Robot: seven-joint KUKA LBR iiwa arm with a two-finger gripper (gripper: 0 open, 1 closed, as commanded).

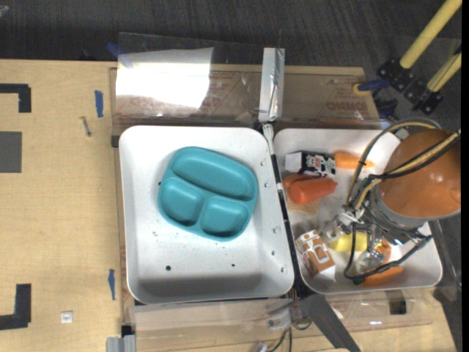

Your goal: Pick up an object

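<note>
Orange-banded arm's end effector (357, 249), grip state unclear, hangs just above the yellow toy (341, 243).

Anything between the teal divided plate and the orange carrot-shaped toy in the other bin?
In the camera view, only the two bins' adjoining rims lie between the teal plate and the orange toy; no loose item sits there.

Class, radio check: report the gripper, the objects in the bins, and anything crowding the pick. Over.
Gripper low in right bin, among small objects. Orange carrot-like piece lies free nearby. Teal divided tray sits in left bin. Cables crowd the wrist.
</note>
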